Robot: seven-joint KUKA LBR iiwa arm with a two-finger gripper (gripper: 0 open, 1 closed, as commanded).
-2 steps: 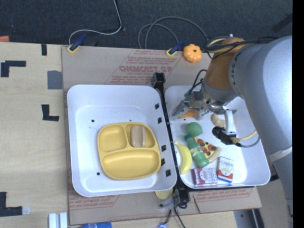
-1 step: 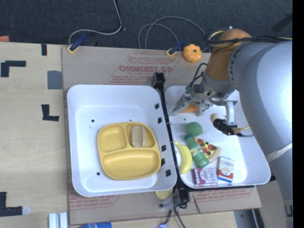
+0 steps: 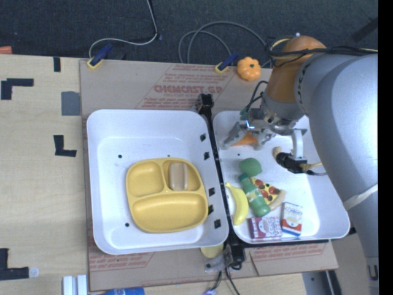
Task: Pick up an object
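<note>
Orange piece (image 3: 247, 140) lies at the back of the right bin (image 3: 325, 217), right under the gripper (image 3: 250, 135); whether the claw grips it I cannot tell. Nearer the front lie a green bottle (image 3: 253, 189), banana (image 3: 238, 204), pizza slice (image 3: 270, 194) and cartons (image 3: 276, 225). The left bin (image 3: 110, 140) holds a yellow tray (image 3: 166, 196).

Both white bins (image 3: 104, 165) look smooth plastic, slight gloss. Yellow tray (image 3: 163, 204) matt plastic. Bench top (image 3: 37, 183) pale wood-grain; cardboard sheet (image 3: 153, 88) matt w/ print.
</note>
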